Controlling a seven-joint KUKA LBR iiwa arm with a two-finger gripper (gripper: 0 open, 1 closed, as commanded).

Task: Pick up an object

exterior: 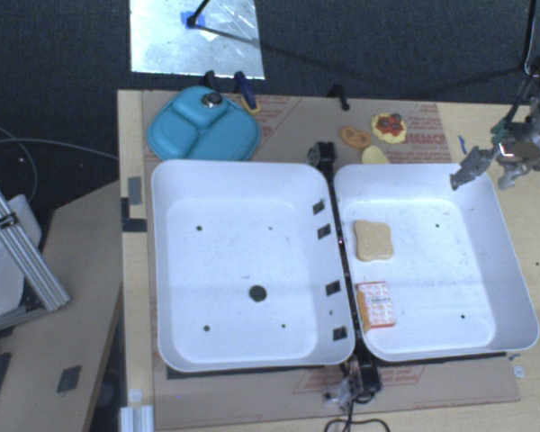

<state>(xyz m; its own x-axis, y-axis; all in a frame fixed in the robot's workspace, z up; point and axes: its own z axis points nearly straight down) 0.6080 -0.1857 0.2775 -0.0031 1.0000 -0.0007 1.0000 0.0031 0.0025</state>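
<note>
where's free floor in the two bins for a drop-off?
Left bin: broad bare floor all round the small dark disc near its middle. Right bin: bare from the centre out to the right wall. Crowded along that bin's left side, where the tan slice and the orange packet lie. Gripper hangs over its upper right corner.

Cracker (373,240) and packet (375,303) in right bin (486,241), left bin (175,241) beside it
</note>
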